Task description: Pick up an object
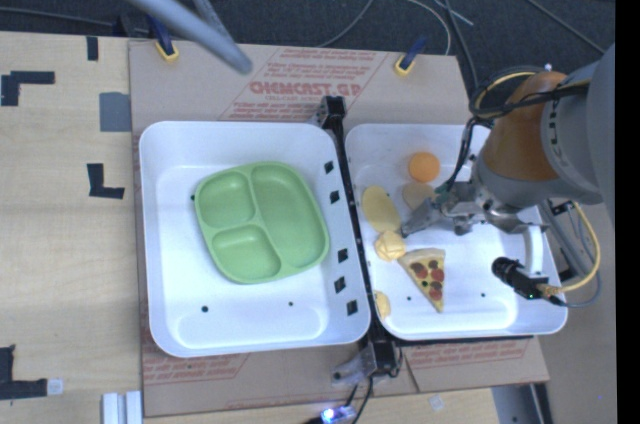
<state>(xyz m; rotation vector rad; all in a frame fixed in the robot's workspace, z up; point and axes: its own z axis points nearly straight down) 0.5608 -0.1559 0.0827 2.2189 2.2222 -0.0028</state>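
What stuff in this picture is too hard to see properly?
- Claw, camera view: small and blurred, so open or shut is unclear.
- Pale yellow pieces beside it: too blurry to name.
- Right bin: its far right side is covered by the arm.
- Small yellow piece: too small to identify.

A green three-compartment plastic plate (261, 222) lay in the left shallow white bin (160, 212). In the right shallow white bin (480, 320), an orange ball (423, 166) sat at twelve o'clock, a toy pizza slice (427, 276) at six, and pale yellow food pieces (380, 208) at nine.

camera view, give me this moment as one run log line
gripper: low in right bin | nearest: pale yellow piece, orange ball | pizza slice: lying free | green tray: left bin
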